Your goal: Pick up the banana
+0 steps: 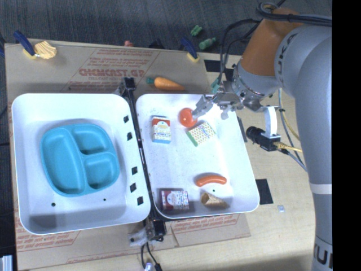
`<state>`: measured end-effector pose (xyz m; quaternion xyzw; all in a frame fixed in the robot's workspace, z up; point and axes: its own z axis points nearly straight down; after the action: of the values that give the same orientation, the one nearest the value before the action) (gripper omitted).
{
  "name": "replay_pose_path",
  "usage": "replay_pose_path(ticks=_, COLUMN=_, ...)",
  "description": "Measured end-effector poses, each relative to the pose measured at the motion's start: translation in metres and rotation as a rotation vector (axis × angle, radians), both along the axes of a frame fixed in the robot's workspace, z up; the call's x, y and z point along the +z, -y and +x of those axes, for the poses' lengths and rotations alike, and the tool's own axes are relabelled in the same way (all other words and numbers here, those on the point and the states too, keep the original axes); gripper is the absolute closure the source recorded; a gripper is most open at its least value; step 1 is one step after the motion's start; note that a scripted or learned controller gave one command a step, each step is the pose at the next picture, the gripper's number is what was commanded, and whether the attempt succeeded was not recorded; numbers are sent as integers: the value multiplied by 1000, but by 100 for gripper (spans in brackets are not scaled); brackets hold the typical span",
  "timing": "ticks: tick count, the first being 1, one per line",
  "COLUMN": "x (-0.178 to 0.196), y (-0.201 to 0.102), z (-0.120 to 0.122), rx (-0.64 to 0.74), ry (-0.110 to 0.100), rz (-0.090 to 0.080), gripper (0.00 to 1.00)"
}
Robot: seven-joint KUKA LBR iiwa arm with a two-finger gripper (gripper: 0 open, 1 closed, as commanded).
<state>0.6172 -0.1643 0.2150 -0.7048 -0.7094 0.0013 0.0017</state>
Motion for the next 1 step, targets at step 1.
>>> replay_pose_path(ticks=1, x=-6, y=-79, z=-73, rx=93, ry=-1, rz=1, gripper=0)
